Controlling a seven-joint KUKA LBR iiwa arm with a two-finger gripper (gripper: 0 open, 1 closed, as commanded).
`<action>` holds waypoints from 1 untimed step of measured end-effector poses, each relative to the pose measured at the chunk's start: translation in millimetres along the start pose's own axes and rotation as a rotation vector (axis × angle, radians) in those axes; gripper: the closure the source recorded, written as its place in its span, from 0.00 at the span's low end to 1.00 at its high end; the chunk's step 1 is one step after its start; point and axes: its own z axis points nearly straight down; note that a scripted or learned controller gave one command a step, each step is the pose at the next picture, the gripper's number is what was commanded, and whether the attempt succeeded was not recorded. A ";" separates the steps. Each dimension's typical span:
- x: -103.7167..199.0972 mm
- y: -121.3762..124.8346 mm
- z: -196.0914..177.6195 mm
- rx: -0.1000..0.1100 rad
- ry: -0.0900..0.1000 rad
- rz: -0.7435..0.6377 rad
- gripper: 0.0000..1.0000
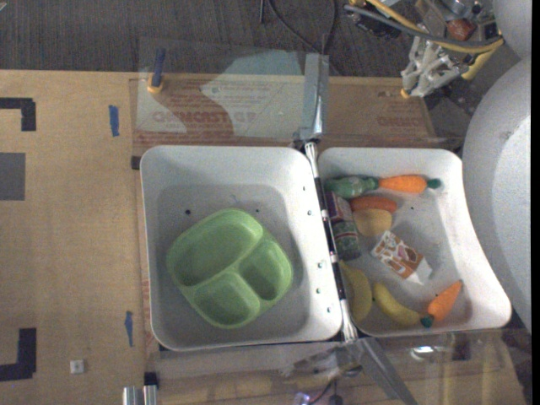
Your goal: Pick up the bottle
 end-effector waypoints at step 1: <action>20.3 -54.5 -0.2 -0.001 0.005 0.164 1.00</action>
